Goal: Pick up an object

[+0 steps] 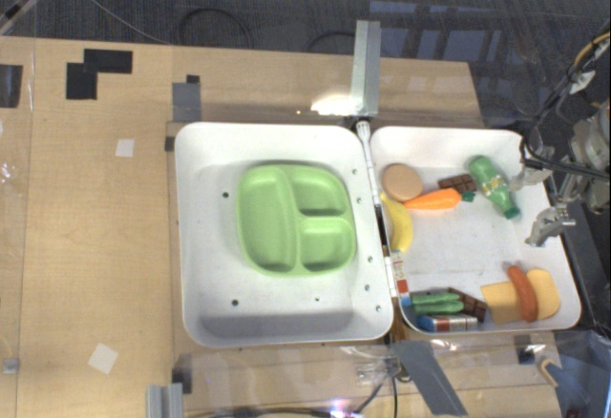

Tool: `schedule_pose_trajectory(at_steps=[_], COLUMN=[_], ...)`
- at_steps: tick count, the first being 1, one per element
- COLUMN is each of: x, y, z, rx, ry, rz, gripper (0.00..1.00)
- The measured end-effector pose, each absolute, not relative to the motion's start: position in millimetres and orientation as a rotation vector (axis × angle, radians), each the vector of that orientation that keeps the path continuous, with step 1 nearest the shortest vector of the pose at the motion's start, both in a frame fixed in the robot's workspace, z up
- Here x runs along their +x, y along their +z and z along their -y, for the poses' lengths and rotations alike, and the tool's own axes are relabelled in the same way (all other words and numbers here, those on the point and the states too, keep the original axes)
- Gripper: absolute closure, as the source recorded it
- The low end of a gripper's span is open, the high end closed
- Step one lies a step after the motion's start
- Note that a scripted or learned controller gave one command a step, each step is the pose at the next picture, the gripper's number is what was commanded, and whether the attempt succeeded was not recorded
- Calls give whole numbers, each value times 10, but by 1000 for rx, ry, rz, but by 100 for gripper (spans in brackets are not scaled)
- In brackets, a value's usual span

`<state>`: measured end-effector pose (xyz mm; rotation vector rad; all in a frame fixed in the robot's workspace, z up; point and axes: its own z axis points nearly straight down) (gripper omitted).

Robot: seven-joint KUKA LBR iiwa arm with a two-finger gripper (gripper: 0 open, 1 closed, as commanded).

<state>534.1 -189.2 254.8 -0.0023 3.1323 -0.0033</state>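
Taking the banana (pixel 402 225) as the landmark: it lies in the right bin (pixel 477 141), against that bin's left wall. The divided plate (pixel 294 219) sits to its left, in the left bin (pixel 205 244). Just behind it rests a cookie (pixel 402 182); a carrot (pixel 433 200) touches its far end and points right. Farther right and behind lies a bottle (pixel 493 185). In front are what may be markers (pixel 441 303). To the front right, a sausage (pixel 523 292) lies on a cheese wedge (pixel 520 297).
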Motion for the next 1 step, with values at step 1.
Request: schedule_pose_trajectory(at_steps=[1], x=[5941], y=[1234], z=[1817], rx=[-297], ry=[5], rz=[-3129], gripper=[0])
